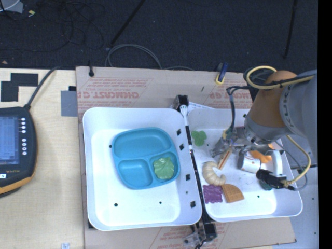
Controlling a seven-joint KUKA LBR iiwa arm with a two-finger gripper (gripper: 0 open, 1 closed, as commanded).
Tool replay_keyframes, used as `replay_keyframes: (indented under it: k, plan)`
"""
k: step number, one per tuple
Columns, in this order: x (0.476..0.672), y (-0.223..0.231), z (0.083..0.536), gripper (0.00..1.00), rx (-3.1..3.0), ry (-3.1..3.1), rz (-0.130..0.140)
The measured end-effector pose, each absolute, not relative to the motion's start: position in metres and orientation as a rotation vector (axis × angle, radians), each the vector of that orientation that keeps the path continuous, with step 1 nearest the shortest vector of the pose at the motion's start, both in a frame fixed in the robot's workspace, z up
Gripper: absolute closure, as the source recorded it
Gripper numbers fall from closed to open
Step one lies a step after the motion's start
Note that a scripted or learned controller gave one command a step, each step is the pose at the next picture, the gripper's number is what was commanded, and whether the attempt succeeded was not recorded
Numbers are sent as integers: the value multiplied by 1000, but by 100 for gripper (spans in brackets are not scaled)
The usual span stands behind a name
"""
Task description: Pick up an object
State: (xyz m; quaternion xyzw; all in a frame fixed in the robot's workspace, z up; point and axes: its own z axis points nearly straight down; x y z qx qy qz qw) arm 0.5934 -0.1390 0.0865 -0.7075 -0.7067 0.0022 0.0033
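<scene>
1. Nearest the camera in the right bin (288,205), a purple piece (211,193) and a tan wedge (233,193) lay side by side, touching or nearly so, just in front of the pale croissant (212,173).
2. The croissant itself lay close to the wall shared with the left bin (104,204).
3. To the croissant's right, a little farther back, a white cylinder (248,164) lay on its side.
4. Well to the croissant's left, across the shared wall, a blue tray (136,148) sat in the left bin, with a green leaf (164,167) in the compartment closest to the croissant.
5. Just beyond the croissant and slightly to its right, the gripper (226,148) hung low over the right bin; whether it was apart or together could not be told, and nothing could be seen held in it.
6. Beyond the croissant and slightly to its left, a small green lump (198,137) lay near the shared wall.
7. Far to the croissant's left, a control pendant (13,145) rested on the desk (52,201).
</scene>
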Motion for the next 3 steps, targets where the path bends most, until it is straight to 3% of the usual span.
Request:
replay_keyframes:
  k: [1,2,3]
  plan:
    - [641,-132,88,0,-2220,-2224,-2]
    - [590,-123,87,0,-2221,-2213,6]
    - [592,-124,97,100,-2224,-2212,4]
